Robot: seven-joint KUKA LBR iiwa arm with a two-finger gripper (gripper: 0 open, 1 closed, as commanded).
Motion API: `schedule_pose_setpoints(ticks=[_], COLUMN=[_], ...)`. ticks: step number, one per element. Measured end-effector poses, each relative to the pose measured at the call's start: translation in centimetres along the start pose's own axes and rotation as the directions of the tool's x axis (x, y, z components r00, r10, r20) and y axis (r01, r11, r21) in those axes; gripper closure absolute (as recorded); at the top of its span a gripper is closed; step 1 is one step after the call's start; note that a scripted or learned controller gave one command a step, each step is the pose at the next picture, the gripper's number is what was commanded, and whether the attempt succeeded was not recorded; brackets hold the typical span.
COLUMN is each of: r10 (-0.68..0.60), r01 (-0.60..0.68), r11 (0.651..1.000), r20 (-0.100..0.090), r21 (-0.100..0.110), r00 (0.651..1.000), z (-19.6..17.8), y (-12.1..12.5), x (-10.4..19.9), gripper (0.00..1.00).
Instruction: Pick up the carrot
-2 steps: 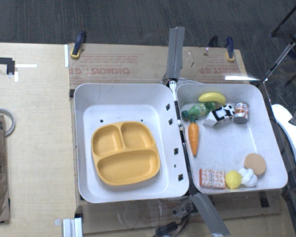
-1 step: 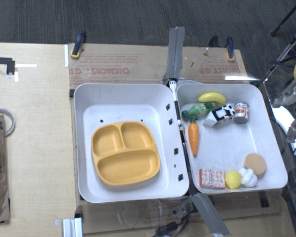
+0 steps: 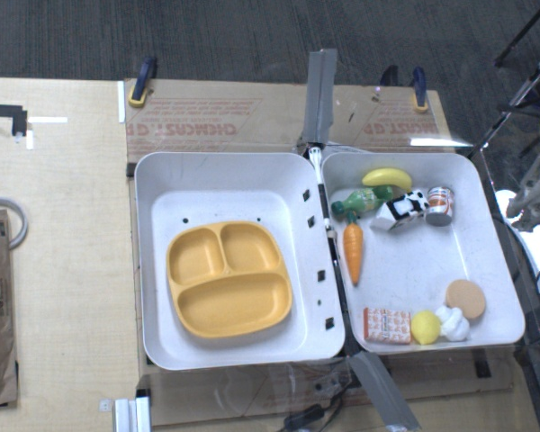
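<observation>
The claw (image 3: 525, 198) hangs at the right bin's (image 3: 486, 268) outer rim, blurred, so apart or together cannot be told. Nearest it inside the bin lies a small can (image 3: 440, 203), then a banana (image 3: 386, 178). Farther off, the carrot (image 3: 352, 252) lies against the bin's far wall, leafy end up-frame. Farthest, a yellow plate (image 3: 229, 278) sits in the left bin (image 3: 153, 241).

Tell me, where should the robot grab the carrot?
Probably from straight above, across the thick orange part of the carrot, just below its green top. It lies flat, pointing toward the near edge, close beside the right bin's left wall, so the fingers should close along that wall's direction, not toward it.
</observation>
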State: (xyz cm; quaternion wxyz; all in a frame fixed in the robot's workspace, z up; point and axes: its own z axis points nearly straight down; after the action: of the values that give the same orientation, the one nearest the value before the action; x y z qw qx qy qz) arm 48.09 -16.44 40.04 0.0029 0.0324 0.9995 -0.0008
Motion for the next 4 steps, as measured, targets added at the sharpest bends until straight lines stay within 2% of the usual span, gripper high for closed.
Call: schedule_pose_setpoints(ticks=[1,2,4], r10=[0.0,-0.387,-0.387], r01=[0.0,0.387,0.387], r11=[1.0,0.922,0.922], r20=[0.0,-0.001,-0.001], r21=[0.0,-0.002,-0.002], r00=[1.0,0.922,0.922], z=[0.0,-1.4,-1.4], y=[0.0,3.5,3.4], x=[0.0,0.4,0.4], gripper=[0.0,0.0,0.0])
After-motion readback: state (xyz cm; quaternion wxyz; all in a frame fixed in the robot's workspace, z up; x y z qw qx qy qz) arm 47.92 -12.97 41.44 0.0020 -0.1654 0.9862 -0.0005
